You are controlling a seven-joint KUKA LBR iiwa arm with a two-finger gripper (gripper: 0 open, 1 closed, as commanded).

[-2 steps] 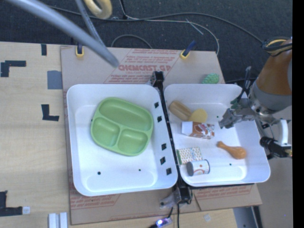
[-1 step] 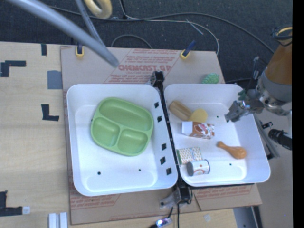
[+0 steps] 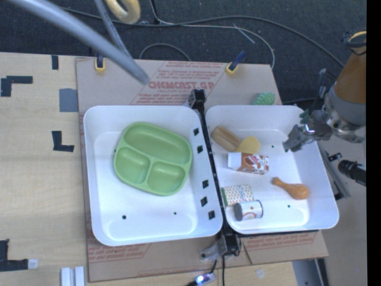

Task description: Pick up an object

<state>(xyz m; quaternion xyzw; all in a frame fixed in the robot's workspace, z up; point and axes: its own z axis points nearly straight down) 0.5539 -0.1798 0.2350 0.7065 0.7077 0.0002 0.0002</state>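
The right bin point(image 3: 309, 216) holds several small items: a tan bread roll point(image 3: 225, 137), a yellow round piece point(image 3: 250, 144), a red-and-white carton point(image 3: 249, 162), an orange drumstick-shaped toy point(image 3: 291, 188), a patterned packet point(image 3: 237, 193) and a small can point(image 3: 249, 210) lying on its side. My gripper point(image 3: 296, 139) hangs over the bin's upper right part, above and to the right of the carton, apart from every item. Nothing shows between its dark fingers.
The left bin point(image 3: 101, 219) carries a green divided plate point(image 3: 153, 158). A black divider with clips point(image 3: 205, 159) runs between the bins. A small green object point(image 3: 264, 99) lies on the cardboard behind the right bin. Cables cross the dark floor at the back.
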